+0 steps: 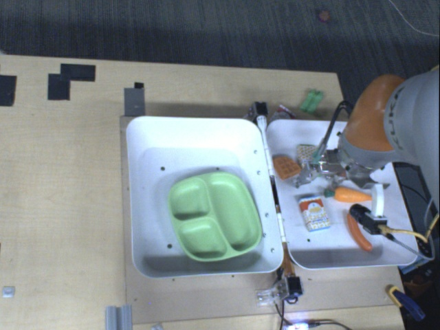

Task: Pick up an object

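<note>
Over the right bin [330, 258], hanging low on the grey arm [412, 126] toward the back left corner, jaws sitting between a brown waffle-like piece [284, 165] and a pale cracker-like piece [306, 151] — not possible to tell how wide, being too blurred against the wrist, and not visibly gripping anything. Judging the waffle-like piece the likeliest pick, lying flat close to the divider wall; doing this well probably meaning centring squarely above it, staying off the wall, and descending straight to avoid nudging it aside. Sharing the same bin: a small printed carton [315, 213] near the middle, an orange carrot [349, 195] just right of it, a reddish sausage [361, 238] toward the front — all well spaced. Lying in the left bin [148, 143], a green divided plate [214, 215], carrying nothing.
</note>
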